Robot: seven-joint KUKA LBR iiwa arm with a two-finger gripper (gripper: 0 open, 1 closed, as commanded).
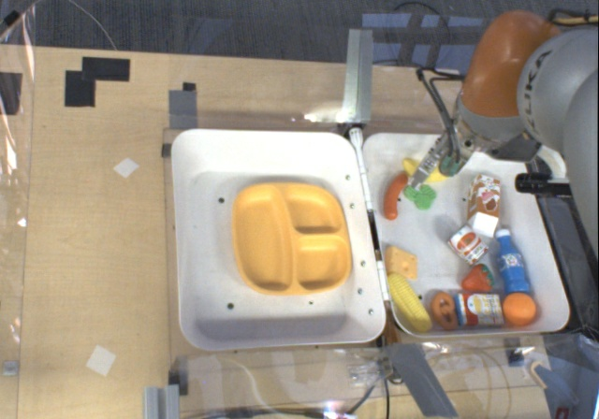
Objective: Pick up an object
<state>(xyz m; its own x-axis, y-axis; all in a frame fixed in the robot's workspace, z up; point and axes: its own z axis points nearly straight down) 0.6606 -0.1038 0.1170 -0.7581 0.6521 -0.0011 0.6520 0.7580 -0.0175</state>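
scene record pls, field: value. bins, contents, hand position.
left bin: holds yellow divided tray
right bin: toy food, mixed
near hand: red pepper, green piece
front row: corn, can, orange
right side: blue bottle
hand: low over the right bin's back left part, by the green piece
grasp: not discernible

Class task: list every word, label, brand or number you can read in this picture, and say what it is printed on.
"KU": the letters readable on the grey arm.
Blue bottle: label too blurred to read.
Brown bottle: label too blurred.
Can: label too small to read.
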